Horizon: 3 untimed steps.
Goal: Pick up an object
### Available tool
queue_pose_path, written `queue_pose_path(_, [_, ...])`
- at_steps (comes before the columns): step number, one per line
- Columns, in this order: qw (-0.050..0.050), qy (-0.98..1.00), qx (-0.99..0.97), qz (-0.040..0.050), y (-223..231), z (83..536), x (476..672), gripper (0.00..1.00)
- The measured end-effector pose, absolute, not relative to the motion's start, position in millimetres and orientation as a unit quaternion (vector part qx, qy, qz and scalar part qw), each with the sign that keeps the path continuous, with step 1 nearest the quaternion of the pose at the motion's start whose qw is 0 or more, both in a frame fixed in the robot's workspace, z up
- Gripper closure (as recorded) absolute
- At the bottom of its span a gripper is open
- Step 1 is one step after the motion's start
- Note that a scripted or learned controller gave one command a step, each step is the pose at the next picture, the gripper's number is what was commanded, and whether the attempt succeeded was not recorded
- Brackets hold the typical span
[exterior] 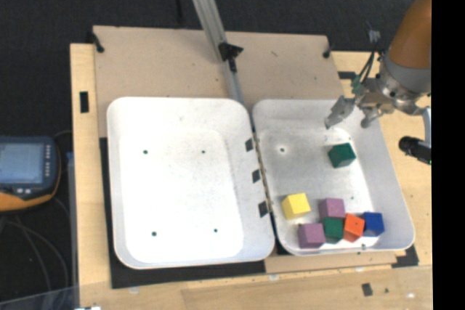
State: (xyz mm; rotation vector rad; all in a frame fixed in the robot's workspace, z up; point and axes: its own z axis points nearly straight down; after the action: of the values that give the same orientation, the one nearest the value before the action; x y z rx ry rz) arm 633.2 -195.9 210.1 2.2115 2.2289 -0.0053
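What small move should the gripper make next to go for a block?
Probably shift a little toward the near edge and descend onto the lone green block. The gripper hangs open above the right bin, just beyond that block, with nothing between its fingers. That block stands apart, while the yellow block and the others crowd the near corner.

Surface [83, 178]: pale tan wood, with a duller brown board [167, 62] across its far part.
Left bin [123, 156]: white, finely speckled grey, four dark dots.
Right bin [385, 178]: white, grey speckling.
Blocks in right bin: dark green cube [341, 155] near the middle; yellow cube [296, 205]; two purple cubes [332, 207] [311, 234]; second green cube [333, 228]; orange cube [353, 226]; blue cube [373, 223] toward the near right corner.
Arm [413, 40]: orange band, grey below.
Pincer [354, 115]: silver-grey metal.
Handheld device [27, 169] off the surface's left edge: blue screen, orange casing.
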Motion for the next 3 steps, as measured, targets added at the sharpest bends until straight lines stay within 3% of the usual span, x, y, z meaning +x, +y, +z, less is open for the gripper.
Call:
queue_pose_path(1, [0.001, 0.709, 0.706, -0.0001, -96, 97, 585.3, 0.0])
queue_pose_path(2, [0.001, 0.707, 0.707, 0.0013, -97, 98, 585.7, 0.0])
queue_pose_path(3, [0.003, 0.708, 0.706, 0.002, -102, 143, 609.5, 0.0])
